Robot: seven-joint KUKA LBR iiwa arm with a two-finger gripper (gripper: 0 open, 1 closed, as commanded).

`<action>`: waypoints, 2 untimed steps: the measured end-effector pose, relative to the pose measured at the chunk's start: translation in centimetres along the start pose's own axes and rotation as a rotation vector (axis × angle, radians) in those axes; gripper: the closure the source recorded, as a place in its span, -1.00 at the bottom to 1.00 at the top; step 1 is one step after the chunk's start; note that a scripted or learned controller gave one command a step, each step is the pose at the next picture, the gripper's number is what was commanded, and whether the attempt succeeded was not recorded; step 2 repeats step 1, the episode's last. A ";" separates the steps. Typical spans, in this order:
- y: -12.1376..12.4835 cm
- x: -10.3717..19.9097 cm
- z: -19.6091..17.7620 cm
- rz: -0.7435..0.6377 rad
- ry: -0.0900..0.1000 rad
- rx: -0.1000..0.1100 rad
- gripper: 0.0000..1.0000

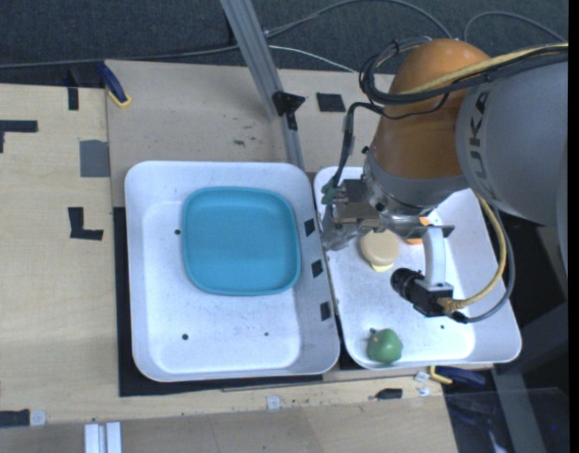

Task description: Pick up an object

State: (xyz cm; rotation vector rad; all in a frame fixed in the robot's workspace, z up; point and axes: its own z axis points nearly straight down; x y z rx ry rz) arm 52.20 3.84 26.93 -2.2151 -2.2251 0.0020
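Landmark = right bin (488,343). Arm wrist with orange band (431,111) hangs over the rear-left part of it, claw (365,223) low near the bin's left wall, just above a cream rounded object (380,249). Claw state: cannot tell, wrist housing covers it.

Candidates for the pick, all inside the right bin: cream object near the centre-left, touching or just under the claw hardware; green round thing, apple-like (385,345), at the front edge, well apart from the claw; small orange sliver (414,239) just behind the cream one, mostly covered. Black cylindrical fitting with cable (417,291) sits between cream and green, looks like arm hardware not an object.

Judgement: step in hand is descent or closing on the cream object. To do it well: centre over the cream lump, not over its edge, stay off the bin's left wall, go low enough before closing, lift straight up. Rounded shape probably slips out if caught off-centre.

Left of the right bin: second white bin (143,253) holding a teal square plate (240,240), not near the claw. Both bins on a tan table (44,281).

Hard to make out: contact between claw and cream object, what the orange bit is, rear of the right bin under the arm
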 end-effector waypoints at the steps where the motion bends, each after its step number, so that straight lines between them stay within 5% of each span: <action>1: -0.6 5.6 1.6 0.000 0.000 0.000 1.00; 2: -0.6 5.6 1.6 0.000 0.000 0.000 1.00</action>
